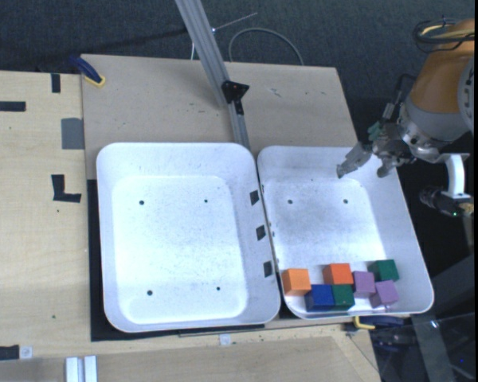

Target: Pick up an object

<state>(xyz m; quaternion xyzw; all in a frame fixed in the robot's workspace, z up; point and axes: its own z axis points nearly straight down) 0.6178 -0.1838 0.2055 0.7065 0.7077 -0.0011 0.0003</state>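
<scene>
Blocks, small coloured cubes, are sitting clustered along the near edge of the right shallow white bin (398, 237): orange block (296, 280), second orange block (338, 274), blue block (322, 296), two green blocks (384, 270), two purple blocks (365, 282). We are seeing the two-finger pincer (365, 164) hovering spread over that bin's far right corner, holding nothing, well apart from them.

Gripper (366, 165), fingers spread, hangs at the right bin's (319, 213) two o'clock; blocks (342, 286) cluster at six.
</scene>
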